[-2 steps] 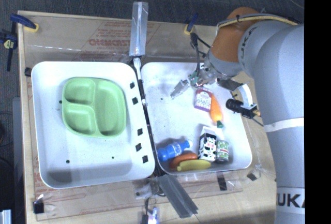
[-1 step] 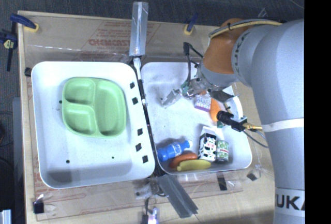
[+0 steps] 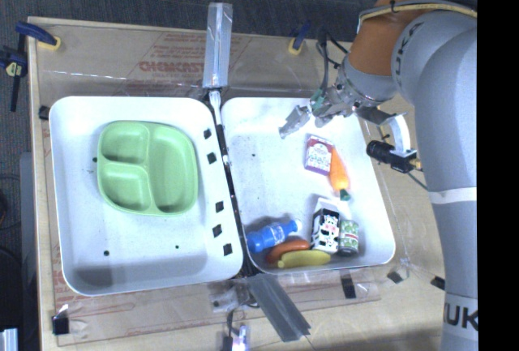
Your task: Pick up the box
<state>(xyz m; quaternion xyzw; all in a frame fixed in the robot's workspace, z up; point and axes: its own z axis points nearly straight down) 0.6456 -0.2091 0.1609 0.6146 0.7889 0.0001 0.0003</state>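
Observation:
A small flat box with a red and white label lies in the right bin, just left of an orange carrot toy. My gripper hovers over the bin's back part, up and to the left of the box and apart from it. It is open, with nothing between its fingers. The grey arm with its orange band comes in from the upper right.
Along the right bin's front wall lie a blue bottle, a red and yellow toy, a cow-patterned carton and a small green can. The left bin holds a green divided plate.

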